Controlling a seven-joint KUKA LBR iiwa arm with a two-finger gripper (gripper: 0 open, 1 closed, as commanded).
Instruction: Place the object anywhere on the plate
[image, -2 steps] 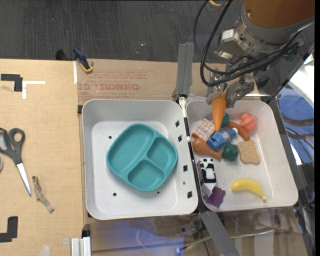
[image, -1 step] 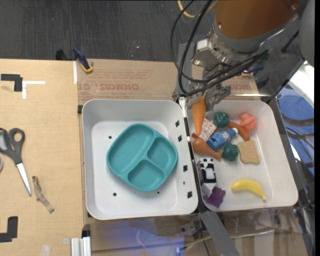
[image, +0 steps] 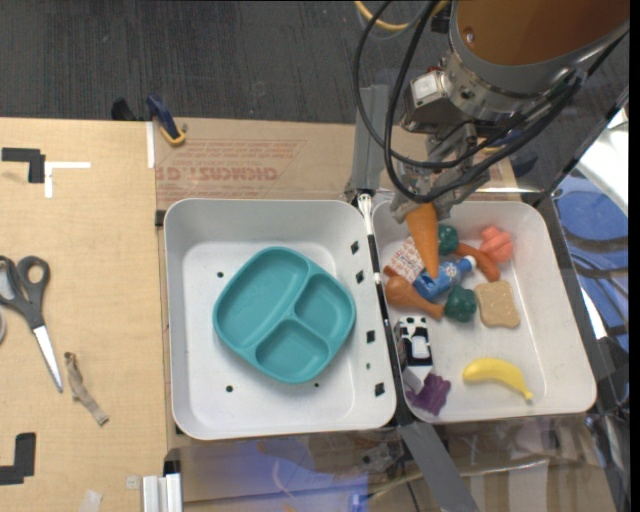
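Bench seen from above at a slant, bearing two shallow white bins side by side; the left bin (image: 190, 400) held a teal divided plate (image: 285, 315) with three compartments, lying bare near its middle; the right bin (image: 560, 370) held a clutter of toy foods.

The grey arm (image: 520, 60) with its orange band reached in from the upper right, and the gripper (image: 428, 205) hung over the top left corner of the right bin; an orange toy carrot (image: 426, 238) pointed downward directly below it, thick end uppermost and seemingly clamped between the fingers, though cables and the wrist hid the fingertips, so the grasp was likely rather than certain.

Beneath and around the carrot lay a blue-and-white tube (image: 445, 277), a red-and-white packet (image: 406, 259), dark green pieces (image: 460, 305), an orange-pink figure (image: 494, 245), a slice of toy bread (image: 497, 305), a yellow banana (image: 497, 377), a black-and-white block (image: 415, 343) and a purple piece (image: 432, 395).

By judgement the pick-up step was in hand; the carrot stood in the right bin, well apart from the plate; the next move called for a clean lift clear of the clutter and the wall between bins, then travel leftward over the plate before release.

Scissors (image: 32, 300) lay on the cardboard at the far left.
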